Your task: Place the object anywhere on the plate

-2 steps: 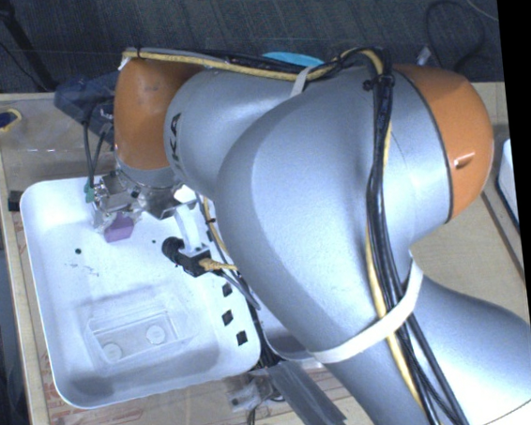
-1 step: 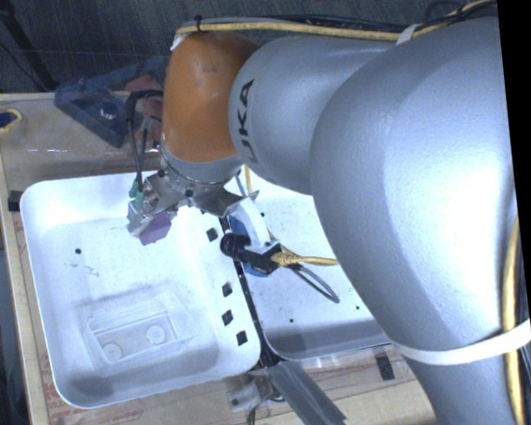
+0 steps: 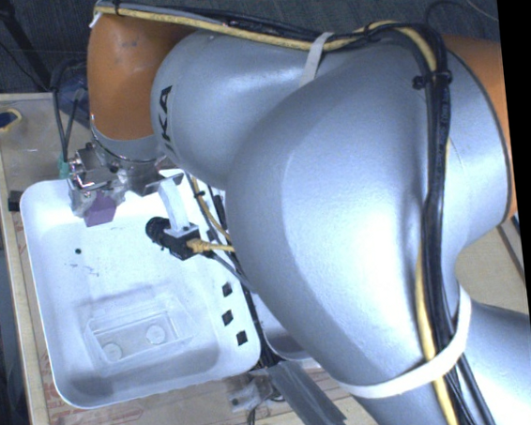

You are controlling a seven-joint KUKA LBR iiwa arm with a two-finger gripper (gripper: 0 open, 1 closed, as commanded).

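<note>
Over the left bin's [image 3: 55, 276] far corner, the hand [image 3: 94, 198] grips a purple block [image 3: 101, 209].

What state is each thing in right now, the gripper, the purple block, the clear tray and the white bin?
gripper: low over the bin's far left corner, purple block between its fingers.
purple block: held at the gripper's tip, at or just above the bin floor; contact unclear.
clear tray: lying flat in the bin's near part, apart from the block.
white bin: resting on the bench, its right side covered by the arm.

grey arm [image 3: 343, 227], orange band [image 3: 123, 71], black-yellow cables.
</note>
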